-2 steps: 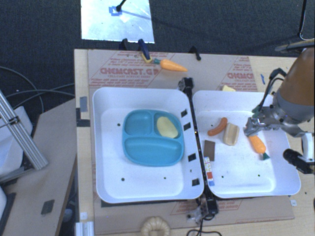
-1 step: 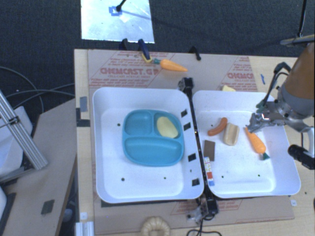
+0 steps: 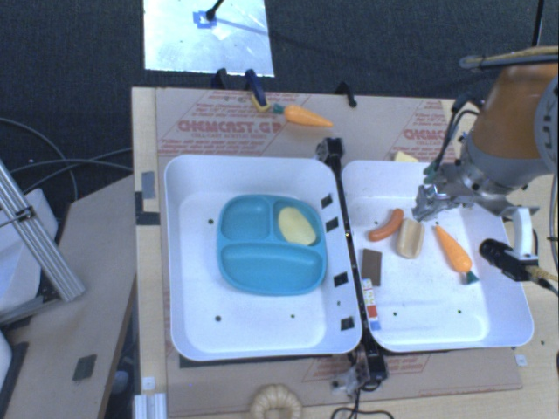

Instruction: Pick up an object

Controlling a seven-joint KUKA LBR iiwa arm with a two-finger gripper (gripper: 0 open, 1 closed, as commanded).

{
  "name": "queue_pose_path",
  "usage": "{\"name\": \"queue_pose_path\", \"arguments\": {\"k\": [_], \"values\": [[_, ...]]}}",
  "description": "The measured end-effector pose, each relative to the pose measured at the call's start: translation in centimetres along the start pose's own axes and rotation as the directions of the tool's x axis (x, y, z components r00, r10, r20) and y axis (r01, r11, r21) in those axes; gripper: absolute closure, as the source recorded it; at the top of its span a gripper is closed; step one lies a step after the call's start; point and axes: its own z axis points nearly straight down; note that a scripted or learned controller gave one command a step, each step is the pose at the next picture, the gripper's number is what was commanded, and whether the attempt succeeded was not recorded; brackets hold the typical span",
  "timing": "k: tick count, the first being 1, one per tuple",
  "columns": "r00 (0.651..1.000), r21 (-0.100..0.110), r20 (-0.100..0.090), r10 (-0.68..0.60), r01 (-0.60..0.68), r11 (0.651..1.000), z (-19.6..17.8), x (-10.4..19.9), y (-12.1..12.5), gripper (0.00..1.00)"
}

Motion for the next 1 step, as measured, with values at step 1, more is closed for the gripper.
{"name": "queue_pose_path", "arguments": {"k": [1], "values": [[1.000, -0.002, -0.001, -0.001, 0.001, 1.000, -1.24, 4.52, 2.50, 1.00]]}}
